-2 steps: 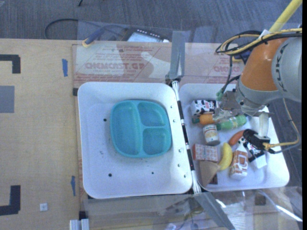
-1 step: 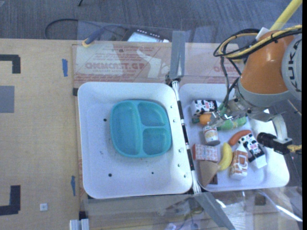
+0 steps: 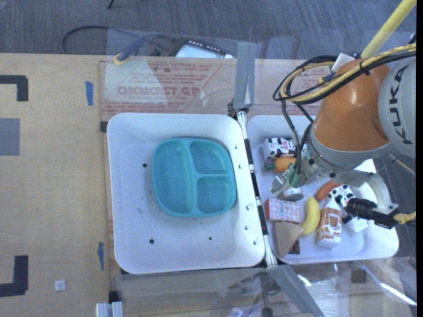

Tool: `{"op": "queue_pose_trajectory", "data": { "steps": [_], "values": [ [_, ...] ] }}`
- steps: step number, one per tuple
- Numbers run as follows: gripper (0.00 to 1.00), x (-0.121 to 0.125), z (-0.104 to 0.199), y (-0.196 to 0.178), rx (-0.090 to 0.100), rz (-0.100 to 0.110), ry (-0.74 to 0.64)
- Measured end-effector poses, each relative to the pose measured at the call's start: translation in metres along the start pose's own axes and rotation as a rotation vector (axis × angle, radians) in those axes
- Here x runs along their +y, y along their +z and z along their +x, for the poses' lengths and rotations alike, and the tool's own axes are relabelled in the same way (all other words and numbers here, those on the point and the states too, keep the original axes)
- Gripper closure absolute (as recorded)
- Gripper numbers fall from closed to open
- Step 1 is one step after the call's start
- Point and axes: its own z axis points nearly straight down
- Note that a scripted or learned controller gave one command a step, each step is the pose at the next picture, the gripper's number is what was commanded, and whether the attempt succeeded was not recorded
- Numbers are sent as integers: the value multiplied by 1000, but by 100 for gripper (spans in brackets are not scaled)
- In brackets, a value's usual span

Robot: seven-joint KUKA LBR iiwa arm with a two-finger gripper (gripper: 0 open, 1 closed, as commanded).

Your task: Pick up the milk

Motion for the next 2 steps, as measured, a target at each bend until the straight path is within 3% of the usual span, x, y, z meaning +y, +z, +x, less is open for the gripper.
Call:
{"op": "queue_pose_trajectory", "data": {
  "steps": [1,2],
  "values": [
    [100,12,61,9,0,0,-225],
    [100,30,134,69,0,0,-411]
  ]
}}
